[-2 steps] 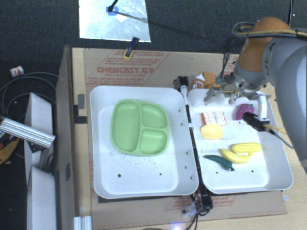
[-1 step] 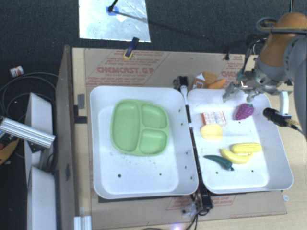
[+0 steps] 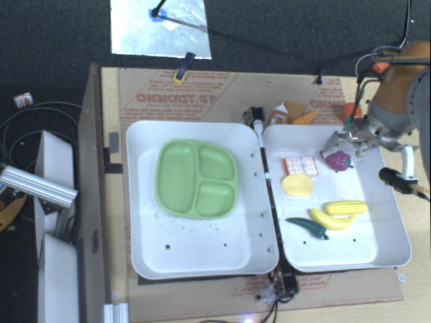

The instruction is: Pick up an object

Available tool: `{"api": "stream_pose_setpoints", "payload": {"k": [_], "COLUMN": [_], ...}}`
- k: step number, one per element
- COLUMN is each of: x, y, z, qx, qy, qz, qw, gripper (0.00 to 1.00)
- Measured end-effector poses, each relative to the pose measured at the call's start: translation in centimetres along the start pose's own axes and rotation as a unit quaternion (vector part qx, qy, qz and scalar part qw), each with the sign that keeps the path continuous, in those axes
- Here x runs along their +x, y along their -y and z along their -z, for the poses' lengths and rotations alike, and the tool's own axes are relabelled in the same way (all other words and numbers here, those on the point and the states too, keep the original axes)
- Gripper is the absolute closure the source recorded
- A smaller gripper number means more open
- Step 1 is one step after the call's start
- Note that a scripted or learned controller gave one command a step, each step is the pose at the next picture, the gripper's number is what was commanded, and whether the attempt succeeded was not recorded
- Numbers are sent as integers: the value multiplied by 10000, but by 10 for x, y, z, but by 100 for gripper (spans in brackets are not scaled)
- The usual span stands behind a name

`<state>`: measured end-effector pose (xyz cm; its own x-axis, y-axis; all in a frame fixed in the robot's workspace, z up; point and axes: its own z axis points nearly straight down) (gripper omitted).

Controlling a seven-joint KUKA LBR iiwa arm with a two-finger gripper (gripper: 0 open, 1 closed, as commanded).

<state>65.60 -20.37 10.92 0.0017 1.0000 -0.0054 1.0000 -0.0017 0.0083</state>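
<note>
1. At the far left, beyond the bench (image 3: 108, 200), black cables (image 3: 34, 123) loop over dark carpet and a silver metal bar (image 3: 37, 186) lies across white blocks.

2. The left bin (image 3: 151, 247), shallow and white, holds a light green divided plate (image 3: 196, 179) with three compartments, set slightly toward the bin's far side.

3. Behind the bins, a sheet of brown cardboard (image 3: 195, 93) with red printing covers the bench, and a small yellow and blue item (image 3: 183, 68) rests at its far edge. Farther back, a shiny silver sheet (image 3: 159, 20) lies on the carpet.

4. The right bin (image 3: 384, 247), touching the left bin along its inner edge, holds several toy foods. A pink and white packet (image 3: 300, 165) sits near the middle, with a pale yellow round piece (image 3: 297, 185) just in front of it.

5. Nearer the front of that bin, a dark green chilli pepper (image 3: 308, 226) lies just beside a yellow banana (image 3: 330, 219), and a yellow corn cob (image 3: 345, 208) touches the banana's far side.

6. A purple bunch of grapes (image 3: 339, 160) sits toward the far right of the right bin, apart from the other foods.

7. The claw (image 3: 345, 142) reaches in from the right, directly above the grapes. Its metal fingers are spread, released, with the grapes lying just below and between them; nothing is grasped.

8. The grey arm (image 3: 397, 106) with its orange band rises behind the claw at the right edge
</note>
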Motion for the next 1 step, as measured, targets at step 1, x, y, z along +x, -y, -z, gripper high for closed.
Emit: {"api": "stream_pose_setpoints", "payload": {"k": [1], "x": [3], "y": [-1], "z": [12], "qx": [9], "qy": [-11], "qz": [39], "qw": [10000], "gripper": [100]}}
